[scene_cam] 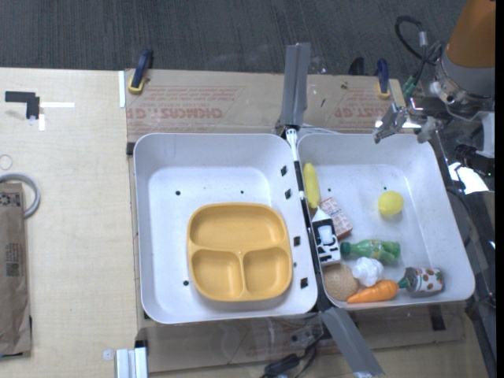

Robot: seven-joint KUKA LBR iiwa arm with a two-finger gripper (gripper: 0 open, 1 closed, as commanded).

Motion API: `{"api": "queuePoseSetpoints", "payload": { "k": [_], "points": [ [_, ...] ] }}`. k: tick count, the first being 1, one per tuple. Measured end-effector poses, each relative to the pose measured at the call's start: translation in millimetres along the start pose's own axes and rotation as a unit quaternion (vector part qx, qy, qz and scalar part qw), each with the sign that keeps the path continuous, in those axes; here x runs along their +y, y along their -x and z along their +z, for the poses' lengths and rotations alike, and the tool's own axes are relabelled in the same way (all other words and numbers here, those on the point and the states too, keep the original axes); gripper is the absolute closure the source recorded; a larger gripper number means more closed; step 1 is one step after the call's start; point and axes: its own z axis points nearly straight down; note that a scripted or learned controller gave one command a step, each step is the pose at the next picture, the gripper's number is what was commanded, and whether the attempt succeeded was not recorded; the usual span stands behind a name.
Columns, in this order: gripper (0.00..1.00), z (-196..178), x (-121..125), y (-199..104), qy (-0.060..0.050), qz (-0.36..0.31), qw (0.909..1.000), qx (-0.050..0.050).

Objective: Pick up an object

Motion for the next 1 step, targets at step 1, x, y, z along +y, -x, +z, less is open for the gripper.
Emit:
{"api": "queuePoseSetpoints", "payload": {
  "k": [1],
  "points": [
    [0.0,118.8,-31.6,27.3,0.0,-0.009,1.0,0.0]
  ]
}}
